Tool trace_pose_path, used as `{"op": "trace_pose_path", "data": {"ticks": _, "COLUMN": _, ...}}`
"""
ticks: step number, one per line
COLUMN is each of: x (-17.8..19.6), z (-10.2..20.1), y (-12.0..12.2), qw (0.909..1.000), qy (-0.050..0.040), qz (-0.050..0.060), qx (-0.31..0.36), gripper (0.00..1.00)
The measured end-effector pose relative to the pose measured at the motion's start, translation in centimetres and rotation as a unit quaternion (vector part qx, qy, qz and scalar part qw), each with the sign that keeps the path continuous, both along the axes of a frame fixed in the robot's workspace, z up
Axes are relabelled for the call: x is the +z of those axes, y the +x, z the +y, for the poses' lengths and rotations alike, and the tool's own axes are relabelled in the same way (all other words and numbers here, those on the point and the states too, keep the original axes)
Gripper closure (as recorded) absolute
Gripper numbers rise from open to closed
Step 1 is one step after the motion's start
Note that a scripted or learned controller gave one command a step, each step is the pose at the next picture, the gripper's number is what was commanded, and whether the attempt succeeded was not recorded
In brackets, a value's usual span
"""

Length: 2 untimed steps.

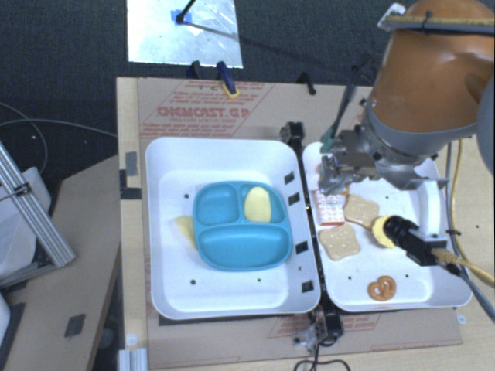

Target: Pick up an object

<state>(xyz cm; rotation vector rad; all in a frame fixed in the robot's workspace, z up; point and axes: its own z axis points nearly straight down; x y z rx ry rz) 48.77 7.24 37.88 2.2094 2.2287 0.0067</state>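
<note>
The red-and-white packet (330,208) lies flat in the right bin (433,296), close to that bin's left wall and toward its far end. The gripper (334,178) hangs right over the packet's far edge, at or just above it; its metal tip is blurred and seen from behind, so I cannot tell how far the pincer is open, and nothing can be seen in its hold. Just right of the packet lies a slice of toast (361,209), and a second slice (340,242) lies just below the packet, nearer the camera. A small yellow rounded thing (381,230), possibly a toy fruit, sits just beside both slices. A pretzel (381,288) rests alone near the bin's front edge. The grey and orange arm (433,60) looms over the bin's far right corner. In the left bin (174,284) a blue divided plate (241,246) lies in the middle, with a yellow oval (257,204) in its upper right compartment and a pale yellow piece (184,226) touching its left rim.
</note>
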Motion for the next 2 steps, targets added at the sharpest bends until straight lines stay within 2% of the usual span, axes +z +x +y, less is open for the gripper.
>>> {"op": "trace_pose_path", "data": {"ticks": 2, "x": 2.2, "z": 0.0, "y": 0.1, "qw": 1.0, "qy": 0.0001, "qz": -0.003, "qx": 0.004, "gripper": 1.0}}
